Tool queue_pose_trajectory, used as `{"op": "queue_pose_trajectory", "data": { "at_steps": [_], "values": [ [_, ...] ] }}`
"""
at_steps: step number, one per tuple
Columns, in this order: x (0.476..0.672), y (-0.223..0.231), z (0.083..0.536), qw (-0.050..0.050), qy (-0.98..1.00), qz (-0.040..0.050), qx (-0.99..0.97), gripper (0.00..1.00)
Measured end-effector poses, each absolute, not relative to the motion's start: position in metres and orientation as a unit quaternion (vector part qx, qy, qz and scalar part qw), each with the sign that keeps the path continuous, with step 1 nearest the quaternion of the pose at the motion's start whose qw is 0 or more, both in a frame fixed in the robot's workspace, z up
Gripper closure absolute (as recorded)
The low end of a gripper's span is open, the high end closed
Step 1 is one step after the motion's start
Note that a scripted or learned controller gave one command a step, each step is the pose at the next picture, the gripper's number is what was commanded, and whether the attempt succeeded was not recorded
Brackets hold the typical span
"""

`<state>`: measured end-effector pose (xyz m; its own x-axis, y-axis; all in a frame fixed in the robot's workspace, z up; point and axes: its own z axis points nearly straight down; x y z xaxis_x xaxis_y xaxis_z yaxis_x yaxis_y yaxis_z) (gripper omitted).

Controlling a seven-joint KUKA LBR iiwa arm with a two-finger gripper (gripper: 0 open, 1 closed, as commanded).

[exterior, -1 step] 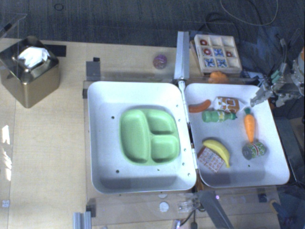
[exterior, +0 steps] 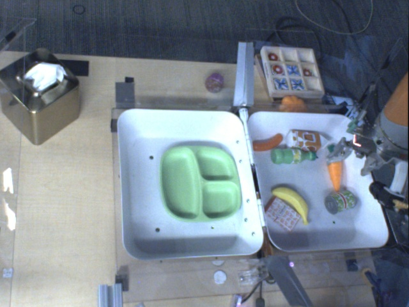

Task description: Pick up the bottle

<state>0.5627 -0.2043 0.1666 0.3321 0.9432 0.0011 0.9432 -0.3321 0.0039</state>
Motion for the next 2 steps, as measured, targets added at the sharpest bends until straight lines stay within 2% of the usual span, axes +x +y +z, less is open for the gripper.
{"op": "queue_pose_trajectory", "data": {
  "at_steps": [1, 2],
  "values": [
    [0.587, -0.155, 0.089, 0.004, 0.627, 0.0039, 0.779, 0.00],
    [0.614, -0.159, 0.089, 0.002, 0.611, 0.0023, 0.791, 0.00]
  ]
}}
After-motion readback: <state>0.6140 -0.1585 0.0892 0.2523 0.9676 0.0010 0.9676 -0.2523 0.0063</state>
